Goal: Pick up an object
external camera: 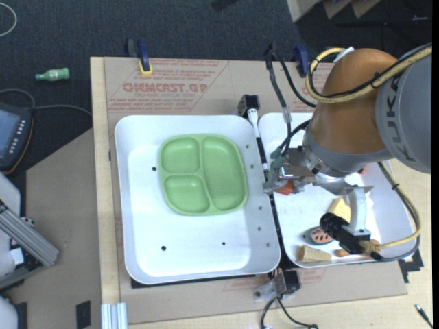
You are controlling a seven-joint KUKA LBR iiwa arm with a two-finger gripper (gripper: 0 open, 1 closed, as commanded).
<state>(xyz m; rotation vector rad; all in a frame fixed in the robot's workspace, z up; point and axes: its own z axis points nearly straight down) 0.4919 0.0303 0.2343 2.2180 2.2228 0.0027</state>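
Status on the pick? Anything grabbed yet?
Done: the arm is over the right bin. In hand: nothing visibly lifted; the gripper is hidden under the wrist. Left: the grab. Small objects lie in that bin; the green tray sits in the left bin.

Dark carpet floor (103, 19) around a brown bench (110, 115); green bottle (53, 75) lying.

I count two white bins (137, 204) side by side, one green divided plate (204, 174) in the left bin, and a few small objects in the right, too jumbled to count surely.
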